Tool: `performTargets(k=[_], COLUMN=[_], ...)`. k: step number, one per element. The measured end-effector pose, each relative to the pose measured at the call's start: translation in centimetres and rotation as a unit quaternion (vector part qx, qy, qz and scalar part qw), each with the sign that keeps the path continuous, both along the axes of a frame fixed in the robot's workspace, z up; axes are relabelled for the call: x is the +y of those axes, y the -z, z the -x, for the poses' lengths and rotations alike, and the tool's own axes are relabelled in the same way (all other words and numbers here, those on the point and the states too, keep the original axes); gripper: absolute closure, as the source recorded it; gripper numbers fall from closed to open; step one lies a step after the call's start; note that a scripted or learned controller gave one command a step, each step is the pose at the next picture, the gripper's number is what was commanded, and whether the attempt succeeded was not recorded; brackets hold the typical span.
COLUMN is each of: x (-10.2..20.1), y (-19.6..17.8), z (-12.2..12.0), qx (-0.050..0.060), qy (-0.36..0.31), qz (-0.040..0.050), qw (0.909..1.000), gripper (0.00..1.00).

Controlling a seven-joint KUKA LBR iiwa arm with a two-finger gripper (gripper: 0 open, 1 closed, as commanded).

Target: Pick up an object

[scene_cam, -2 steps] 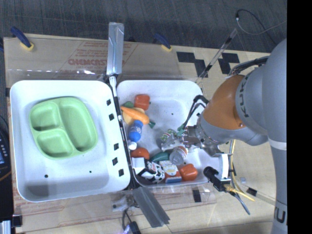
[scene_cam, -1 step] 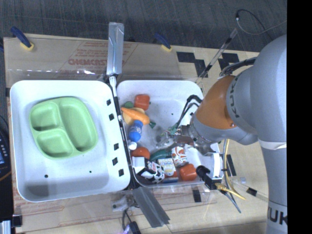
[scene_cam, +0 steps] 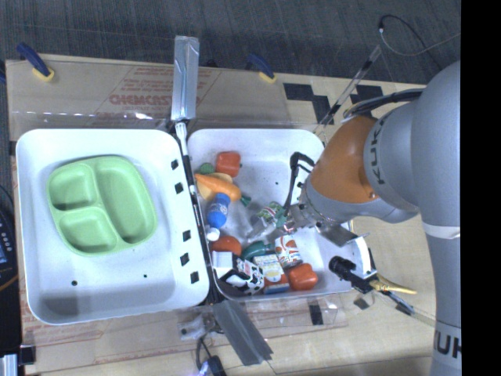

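Pincer (scene_cam: pixel 275 215) sits low in the right bin (scene_cam: pixel 258 143), just right of the frame's centre, at the end of the grey arm (scene_cam: pixel 415 163) with its orange band (scene_cam: pixel 344 167). Whether it is spread or pressed together I cannot tell; its tip is lost among cluttered, blurred shapes, and nothing can be seen clearly pinched in it.

No single object is named by the task, so the likely target is whatever lies under the tip: a small greenish, pale item (scene_cam: pixel 266 214) in the middle of the bin, touching or just beside the pincer. Below it, toward the lower edge of the bin, lie a red-labelled packet (scene_cam: pixel 289 251), a red block (scene_cam: pixel 304 276), a black-and-white piece (scene_cam: pixel 249 276) and a flat printed packet (scene_cam: pixel 268 266), all crowded together. Left of the tip are a blue bottle (scene_cam: pixel 218 210) and a yellow-orange piece (scene_cam: pixel 215 185); a red-orange block (scene_cam: pixel 228 163) sits further up.

By my reading, the step in hand is the descent and grasp, not the lift. The next move calls for a firm close on one item alone, then a straight rise clear of the neighbours, which are close enough to be dragged or knocked.

At the left of the frame the other bin (scene_cam: pixel 31 210) holds a green divided tray (scene_cam: pixel 100 202), well apart from the work. Both bins rest on a cardboard-covered surface (scene_cam: pixel 141 92).
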State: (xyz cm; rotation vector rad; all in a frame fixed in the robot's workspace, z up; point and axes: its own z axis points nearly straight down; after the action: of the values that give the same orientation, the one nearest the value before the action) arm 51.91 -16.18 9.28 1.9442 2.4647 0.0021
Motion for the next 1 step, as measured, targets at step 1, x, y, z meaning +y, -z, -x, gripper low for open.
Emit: performTargets(k=[1], x=[-1.42], y=[0.08], z=[4.21], qx=[0.002], qy=[0.008], qz=[-0.0005], qw=[1.0], gripper=[0.0])
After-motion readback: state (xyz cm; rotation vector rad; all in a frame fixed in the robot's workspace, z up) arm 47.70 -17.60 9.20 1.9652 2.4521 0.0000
